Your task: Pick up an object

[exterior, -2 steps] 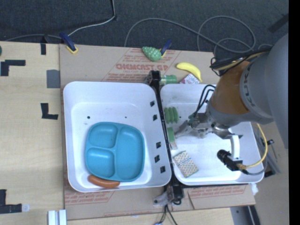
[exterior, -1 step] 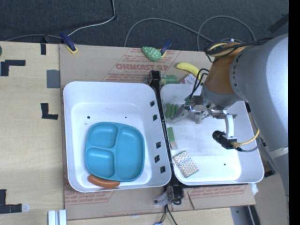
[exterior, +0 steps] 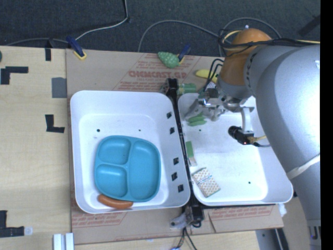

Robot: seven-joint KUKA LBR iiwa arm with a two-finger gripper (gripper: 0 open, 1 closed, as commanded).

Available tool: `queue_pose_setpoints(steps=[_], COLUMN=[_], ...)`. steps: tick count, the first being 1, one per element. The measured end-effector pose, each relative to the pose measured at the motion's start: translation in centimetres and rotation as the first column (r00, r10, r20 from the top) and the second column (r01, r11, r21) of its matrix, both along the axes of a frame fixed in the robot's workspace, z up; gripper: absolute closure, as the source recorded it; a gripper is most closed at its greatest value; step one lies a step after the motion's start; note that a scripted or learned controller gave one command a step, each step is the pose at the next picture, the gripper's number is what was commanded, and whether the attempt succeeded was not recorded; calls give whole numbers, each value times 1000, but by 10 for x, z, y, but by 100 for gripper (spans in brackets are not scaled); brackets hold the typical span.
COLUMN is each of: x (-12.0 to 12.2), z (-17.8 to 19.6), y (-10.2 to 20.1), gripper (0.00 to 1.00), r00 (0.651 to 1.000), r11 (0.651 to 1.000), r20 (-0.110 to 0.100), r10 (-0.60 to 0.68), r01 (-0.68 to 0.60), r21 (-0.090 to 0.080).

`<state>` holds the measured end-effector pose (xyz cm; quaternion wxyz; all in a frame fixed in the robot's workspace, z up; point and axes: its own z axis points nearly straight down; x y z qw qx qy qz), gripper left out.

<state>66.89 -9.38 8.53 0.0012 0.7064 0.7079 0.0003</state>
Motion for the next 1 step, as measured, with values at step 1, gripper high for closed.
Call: queue_pose_setpoints(steps=[1], x=[1], z=[11], y=[0], gripper=[100], r00=[1000], r11=[1000], r20=[1], r10=[0], r01=[0], r21=[-2])
